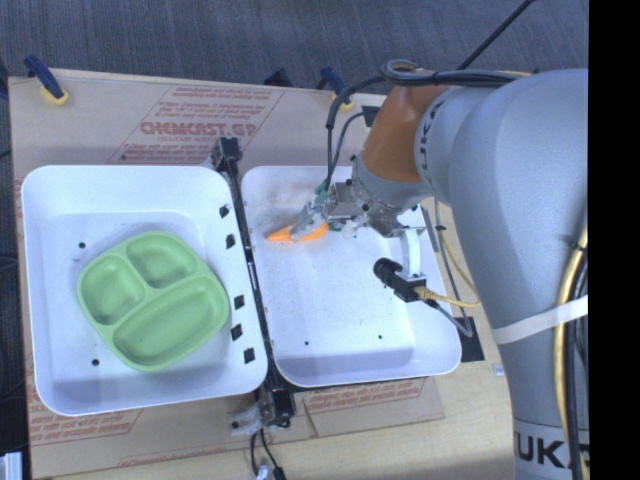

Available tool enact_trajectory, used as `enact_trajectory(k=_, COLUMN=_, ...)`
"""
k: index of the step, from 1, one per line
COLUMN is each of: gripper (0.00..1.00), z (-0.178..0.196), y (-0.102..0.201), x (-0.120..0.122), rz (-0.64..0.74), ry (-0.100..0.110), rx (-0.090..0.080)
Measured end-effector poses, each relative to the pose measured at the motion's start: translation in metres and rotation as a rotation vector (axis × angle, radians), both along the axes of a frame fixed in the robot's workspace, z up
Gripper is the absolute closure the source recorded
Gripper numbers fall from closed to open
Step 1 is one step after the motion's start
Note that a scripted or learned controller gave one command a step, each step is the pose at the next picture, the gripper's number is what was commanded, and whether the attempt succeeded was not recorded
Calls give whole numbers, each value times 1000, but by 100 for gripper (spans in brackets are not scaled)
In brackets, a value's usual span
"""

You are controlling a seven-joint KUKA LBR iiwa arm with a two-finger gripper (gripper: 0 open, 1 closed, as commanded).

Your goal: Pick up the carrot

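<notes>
A small orange carrot (296,234) lies in the right white bin (345,353), near its back-left part, pointing left. My gripper (322,214) reaches in from the right and sits right at the carrot's right end, touching or almost touching it. The wrist and the orange band (395,133) above it hide the back right of that bin. Whether the carrot rests on the bin floor or is slightly raised is unclear from this angle.
A green three-compartment plate (153,298) lies in the left bin (60,203). A black divider (243,258) runs between the bins. A black cable plug (395,278) hangs from the arm over the right bin. Cardboard (180,118) lies under both bins.
</notes>
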State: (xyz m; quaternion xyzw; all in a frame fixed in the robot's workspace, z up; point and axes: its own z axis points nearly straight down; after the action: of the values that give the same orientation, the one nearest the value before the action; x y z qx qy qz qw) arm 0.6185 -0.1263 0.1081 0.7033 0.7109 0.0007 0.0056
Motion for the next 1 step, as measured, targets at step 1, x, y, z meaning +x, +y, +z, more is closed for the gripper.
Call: enact_trajectory(k=1, gripper=0, z=-16, y=7, x=37, rz=-5, ry=13, rx=8)
